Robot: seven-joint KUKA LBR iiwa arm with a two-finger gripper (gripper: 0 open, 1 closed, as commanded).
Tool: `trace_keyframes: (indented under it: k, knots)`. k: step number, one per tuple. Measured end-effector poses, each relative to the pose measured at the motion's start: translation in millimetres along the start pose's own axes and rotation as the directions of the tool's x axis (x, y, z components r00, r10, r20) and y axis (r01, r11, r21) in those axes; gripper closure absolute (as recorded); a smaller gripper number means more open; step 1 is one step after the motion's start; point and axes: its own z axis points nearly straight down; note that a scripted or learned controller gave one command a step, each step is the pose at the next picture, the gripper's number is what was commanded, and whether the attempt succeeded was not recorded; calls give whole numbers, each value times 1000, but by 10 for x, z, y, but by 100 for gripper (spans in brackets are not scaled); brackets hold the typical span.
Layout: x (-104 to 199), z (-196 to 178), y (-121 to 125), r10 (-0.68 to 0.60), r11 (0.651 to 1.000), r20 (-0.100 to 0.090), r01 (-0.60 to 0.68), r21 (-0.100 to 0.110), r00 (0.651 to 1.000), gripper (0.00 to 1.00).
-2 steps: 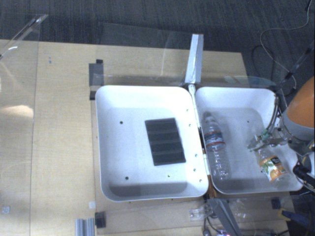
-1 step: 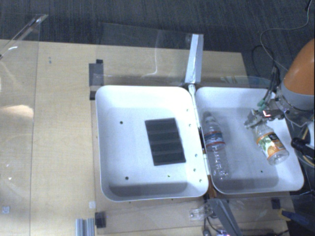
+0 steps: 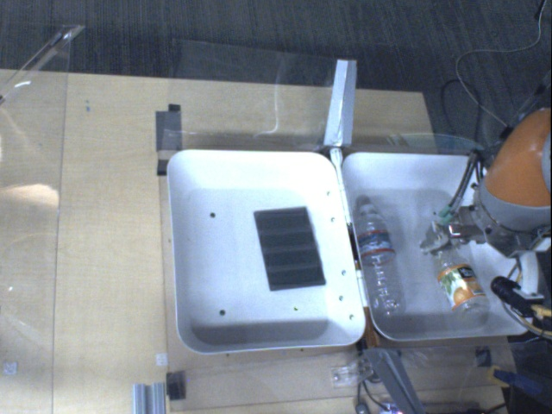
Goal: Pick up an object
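In the right bin point(image 3: 405, 166) a clear plastic water bottle point(image 3: 377, 254) lies lengthwise along the left wall. A small orange juice bottle with a green and white label point(image 3: 458, 286) lies near the bin's front right. My gripper point(image 3: 442, 231) hangs over the bin just above and left of the juice bottle, reaching in from the right below the orange band point(image 3: 521, 171). Nothing shows between its fingertips. A dark ribbed rectangular block point(image 3: 289, 247) lies flat in the middle of the left bin point(image 3: 198, 188).
The two bins meet at a ridge point(image 3: 349, 257) between the block and the water bottle. A metal post point(image 3: 340, 103) stands behind them. Cables point(image 3: 517, 300) hang at the right edge. Clear plastic sheeting point(image 3: 34, 188) covers the wooden bench on the left.
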Motion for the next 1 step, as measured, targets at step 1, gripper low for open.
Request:
trace_keyframes:
  k: [1]
  knots:
    - [867, -726, 285, 118, 993, -1, -118, -2, 993, 100]
